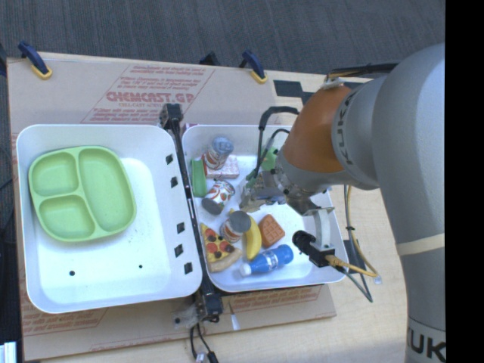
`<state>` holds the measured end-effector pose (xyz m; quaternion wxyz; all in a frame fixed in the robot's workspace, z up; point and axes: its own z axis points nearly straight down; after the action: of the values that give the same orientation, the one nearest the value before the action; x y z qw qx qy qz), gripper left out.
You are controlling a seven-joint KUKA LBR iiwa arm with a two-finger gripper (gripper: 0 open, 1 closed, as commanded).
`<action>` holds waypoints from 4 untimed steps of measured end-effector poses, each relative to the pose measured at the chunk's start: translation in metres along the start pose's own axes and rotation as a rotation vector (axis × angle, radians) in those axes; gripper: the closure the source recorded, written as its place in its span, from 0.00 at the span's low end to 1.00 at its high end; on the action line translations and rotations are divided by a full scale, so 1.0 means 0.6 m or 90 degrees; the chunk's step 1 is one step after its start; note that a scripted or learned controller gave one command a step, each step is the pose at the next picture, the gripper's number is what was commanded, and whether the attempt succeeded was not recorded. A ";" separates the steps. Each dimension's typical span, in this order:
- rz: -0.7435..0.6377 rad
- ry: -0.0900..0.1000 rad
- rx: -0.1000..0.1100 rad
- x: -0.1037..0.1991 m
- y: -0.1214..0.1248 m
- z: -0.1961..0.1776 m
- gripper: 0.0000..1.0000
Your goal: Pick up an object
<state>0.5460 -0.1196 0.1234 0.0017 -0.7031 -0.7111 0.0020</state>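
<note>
The right bin [318,274] holds a heap of small toy items. Among them are a tin can [221,150], a pink-white box [228,168], a green piece [198,178], a red-white can [218,193], a grey-topped cylinder [239,222], a banana [253,240], a brown cracker [271,230], a blue bottle [269,260] and a pizza slice [218,250]. My gripper [255,193] reaches down into the bin's middle, just right of the red-white can and above the grey-topped cylinder. The wrist hides its tips and anything under it.
The left bin [151,278] carries a green divided plate [81,193]. A black hinge strip [184,203] runs between the bins. The arm's grey body and orange band [321,138] cover the right bin's far right side. Cables [352,259] trail over its right rim.
</note>
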 end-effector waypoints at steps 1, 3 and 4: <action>0.005 0.000 -0.003 -0.094 -0.080 -0.118 1.00; 0.004 0.001 0.000 -0.065 0.079 -0.098 1.00; 0.002 0.000 -0.002 -0.013 0.030 -0.147 1.00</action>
<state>0.5643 -0.1271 0.2113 0.0011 -0.7045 -0.7097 0.0009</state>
